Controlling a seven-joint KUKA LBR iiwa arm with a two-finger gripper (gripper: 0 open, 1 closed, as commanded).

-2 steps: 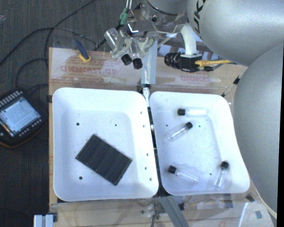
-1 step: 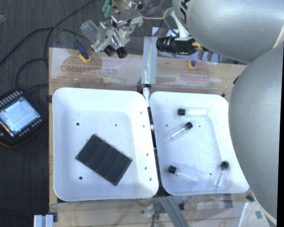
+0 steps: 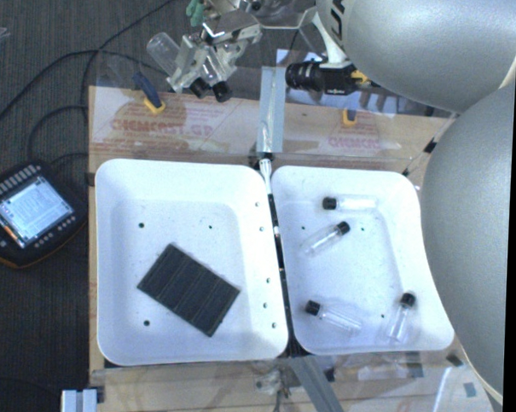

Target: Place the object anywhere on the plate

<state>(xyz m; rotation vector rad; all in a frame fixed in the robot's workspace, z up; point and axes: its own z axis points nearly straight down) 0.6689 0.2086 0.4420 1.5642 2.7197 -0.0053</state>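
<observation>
The gripper grasps a clear vial between its fingers, high beyond the bins, and the dark plate lies far below them, unreached.

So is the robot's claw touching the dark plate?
Apart. The camera view shows the gripper with a clear vial beyond the bins' far edge, and bare white bin floor between it and the dark ridged plate.
</observation>
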